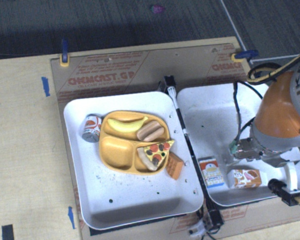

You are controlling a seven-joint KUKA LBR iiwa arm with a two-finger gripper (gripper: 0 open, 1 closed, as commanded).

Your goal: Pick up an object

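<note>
My arm comes in from the right, orange band sitting over the right bin (212, 95). My pincer (241, 150) hangs low over that bin's near half, grey wrist block around it. Can't tell open or closed from this angle, and I see nothing clamped in it.

Right bin contents:
- small carton (211, 173) with a red and white label, lying flat near the bin's left wall, just left of and below my pincer
- brown and white packet (246, 177), lying flat just right of the carton, directly below my pincer; close to it, contact unclear

Carton and packet are near each other but apart. Both sit toward the bin's near edge.

Left bin (89, 200) contents:
- yellow divided tray (115, 148) in the middle to far part
- banana (121, 127) in the tray's far compartment
- hot dog (150, 130) just right of the banana, also on the tray
- pizza slice (155, 154) in the tray's near right compartment, tip pointing toward the right bin
- soda can (91, 128) on its side, touching the tray's far left edge
- small brown cracker-like piece (174, 166) against the tray's near right corner

Black cables run along the divider between the bins and loop by my arm.
</note>
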